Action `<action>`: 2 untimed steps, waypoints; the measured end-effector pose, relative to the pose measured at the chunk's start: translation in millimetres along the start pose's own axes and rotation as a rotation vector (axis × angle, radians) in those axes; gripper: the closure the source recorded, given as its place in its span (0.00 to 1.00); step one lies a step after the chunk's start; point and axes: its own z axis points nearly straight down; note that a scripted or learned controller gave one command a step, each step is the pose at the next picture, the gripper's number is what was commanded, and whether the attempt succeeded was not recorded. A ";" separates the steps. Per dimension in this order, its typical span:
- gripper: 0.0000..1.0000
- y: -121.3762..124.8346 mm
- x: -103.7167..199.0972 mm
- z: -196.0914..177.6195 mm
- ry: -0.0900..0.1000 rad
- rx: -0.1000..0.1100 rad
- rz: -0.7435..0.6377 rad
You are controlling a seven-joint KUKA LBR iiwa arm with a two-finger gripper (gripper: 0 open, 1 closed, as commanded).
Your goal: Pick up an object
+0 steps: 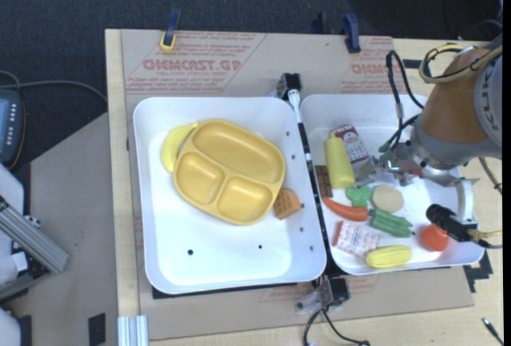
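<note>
Several toys (pixel 369 212) crowd the right bin (pixel 319 109) beside the fingers (pixel 389 165).

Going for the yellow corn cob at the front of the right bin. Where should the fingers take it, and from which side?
Take the corn cob across its middle, coming straight down from above. It lies flat, long axis left-right, so close across the narrow width. The bin's front wall sits close beside it.

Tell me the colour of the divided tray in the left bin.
Yellow; the divided tray shows plainly in the camera view.
</note>
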 end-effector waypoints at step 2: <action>1.00 0.7 -0.7 0.5 0.003 -0.006 0.000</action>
